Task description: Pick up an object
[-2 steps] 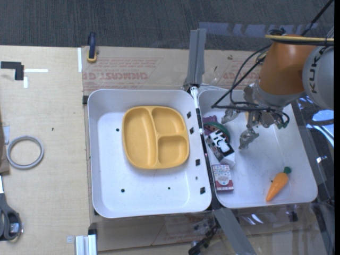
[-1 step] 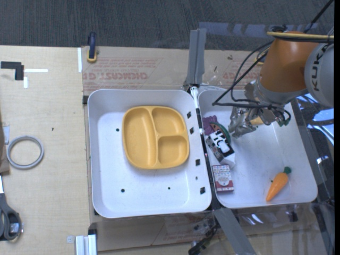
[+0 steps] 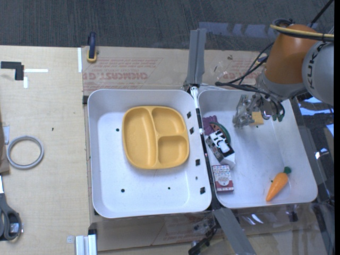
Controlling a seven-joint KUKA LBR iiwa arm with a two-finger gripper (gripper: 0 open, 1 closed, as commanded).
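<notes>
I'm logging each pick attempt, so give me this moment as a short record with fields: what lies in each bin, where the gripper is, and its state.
left bin: yellow divided plate, lying flat
right bin: toy carrot near the front right corner; small red box and a pile of packets along the left wall
gripper: over the rear part of the right bin, apart from all the items
gripper state: cannot tell
bench outside bins: roll of tape at the left
</notes>
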